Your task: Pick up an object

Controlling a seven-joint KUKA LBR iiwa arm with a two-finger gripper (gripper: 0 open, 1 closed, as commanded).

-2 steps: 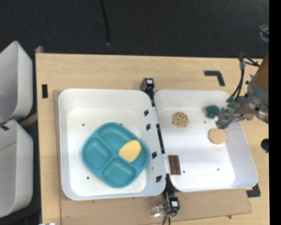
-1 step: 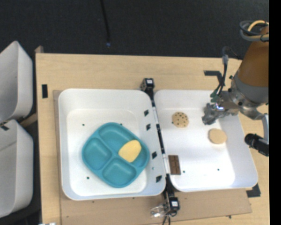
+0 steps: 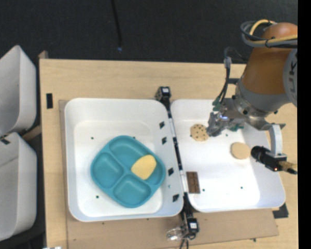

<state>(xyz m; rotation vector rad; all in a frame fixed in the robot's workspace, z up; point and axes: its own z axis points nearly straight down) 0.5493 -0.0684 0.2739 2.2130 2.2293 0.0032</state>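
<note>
In the right bin (image 3: 223, 191) lie a round chocolate-chip cookie (image 3: 198, 132), a tan oval piece (image 3: 239, 150) and a small brown bar (image 3: 192, 182) near the bin's left wall. My gripper (image 3: 215, 127) hangs just right of the cookie, low over the bin's upper part, with the orange-banded arm behind it. The left bin (image 3: 78, 118) holds a blue divided plate (image 3: 114, 175) with a yellow oval food piece (image 3: 144, 166) lying on it.
A black divider strip (image 3: 173, 144) with clips runs between the two bins. White blocks (image 3: 8, 134) stand at the bench's left edge. A black fitting with a cable (image 3: 269, 160) sits at the right bin's right side.
</note>
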